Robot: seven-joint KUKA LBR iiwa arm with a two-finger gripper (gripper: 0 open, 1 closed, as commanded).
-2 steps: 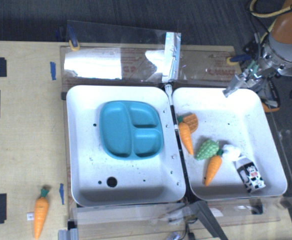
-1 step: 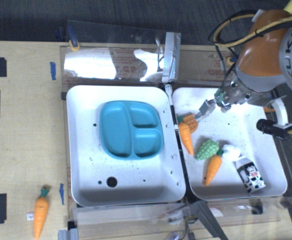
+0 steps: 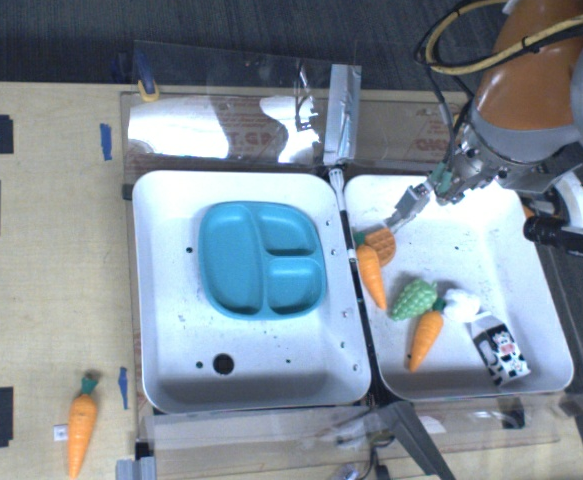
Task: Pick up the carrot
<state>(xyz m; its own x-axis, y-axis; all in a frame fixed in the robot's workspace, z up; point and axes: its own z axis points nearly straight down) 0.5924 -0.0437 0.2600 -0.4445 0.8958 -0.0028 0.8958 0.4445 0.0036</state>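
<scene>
Two carrots lie in the right bin (image 3: 541, 298). One carrot (image 3: 371, 276) rests along the bin's left wall, its green top toward the far side. The other carrot (image 3: 426, 336) lies near the bin's middle, its top touching a green leafy toy (image 3: 414, 298). A third carrot (image 3: 81, 423) lies outside the bins on the bench at the front left. My gripper (image 3: 409, 204) hangs over the far left part of the right bin, just above and to the right of the first carrot, with nothing visibly in it.
An orange waffle-like toy (image 3: 381, 243) sits by the first carrot's top, right under the gripper. A small white item (image 3: 461, 305) and a milk carton (image 3: 499, 351) lie at the front right. The left bin (image 3: 161, 268) holds a blue divided plate (image 3: 263, 258).
</scene>
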